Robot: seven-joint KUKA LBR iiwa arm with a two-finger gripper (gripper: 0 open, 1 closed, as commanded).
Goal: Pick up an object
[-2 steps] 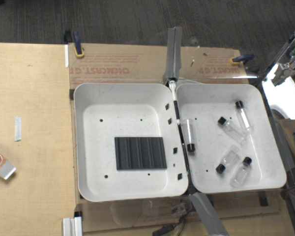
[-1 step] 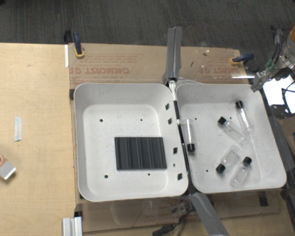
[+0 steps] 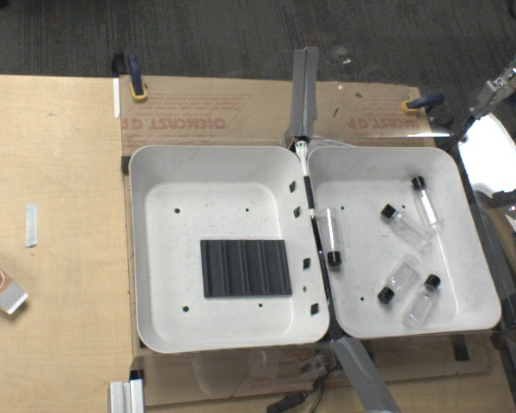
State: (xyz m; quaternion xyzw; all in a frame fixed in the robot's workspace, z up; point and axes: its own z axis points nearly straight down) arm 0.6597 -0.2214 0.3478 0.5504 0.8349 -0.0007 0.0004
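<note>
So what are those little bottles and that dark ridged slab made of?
The little bottles look like clear plastic or glass, since the bin shows through them, with black caps. The dark ridged slab looks like matte grey rubber or plastic: no shine. The bins look like smooth white plastic.

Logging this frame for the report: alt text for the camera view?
Two shallow white bins sit side by side: the right bin holds five clear vials with black caps, the left bin a dark ribbed rack. Clamps pin cardboard behind them.
</note>
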